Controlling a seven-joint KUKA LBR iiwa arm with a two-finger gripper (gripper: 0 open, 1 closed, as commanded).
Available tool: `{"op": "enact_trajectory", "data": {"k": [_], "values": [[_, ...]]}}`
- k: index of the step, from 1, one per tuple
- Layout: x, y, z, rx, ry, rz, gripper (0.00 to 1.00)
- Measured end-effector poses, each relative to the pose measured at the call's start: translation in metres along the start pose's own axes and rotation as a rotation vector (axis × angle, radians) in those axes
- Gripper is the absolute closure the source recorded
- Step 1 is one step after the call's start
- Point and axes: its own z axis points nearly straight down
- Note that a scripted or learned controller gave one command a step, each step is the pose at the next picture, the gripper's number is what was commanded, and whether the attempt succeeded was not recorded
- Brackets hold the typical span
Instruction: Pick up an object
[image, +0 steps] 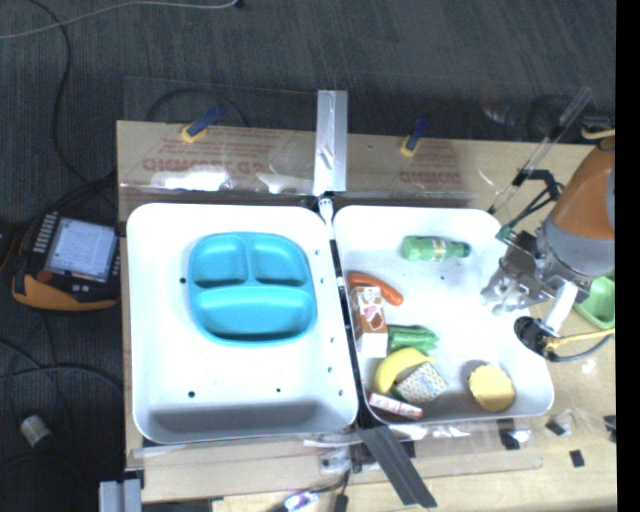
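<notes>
The right bin (450, 218) holds a green bottle (434, 248) lying near its far side, an orange-red sausage-like piece (375, 287), a small printed carton (370, 310), a green pepper-like piece (412, 336), a yellow banana (397, 366), a patterned packet (424, 382) and a yellow round item (490, 387) at the near right corner. My gripper (508, 289) hangs over the right edge of this bin, to the right of the bottle and above the yellow round item. Nothing shows between its fingers.
The left bin (150, 330) carries a blue divided tray (252, 285). A metal divider post (331, 140) stands behind the bins. A green object (602, 298) sits outside the right bin by the arm. A handheld device (70, 258) lies on the floor at left.
</notes>
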Motion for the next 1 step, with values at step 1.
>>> {"op": "enact_trajectory", "data": {"k": [1], "values": [[-0.0038, -0.0461, -0.1529, -0.009, -0.003, -0.143, 1.0]]}}
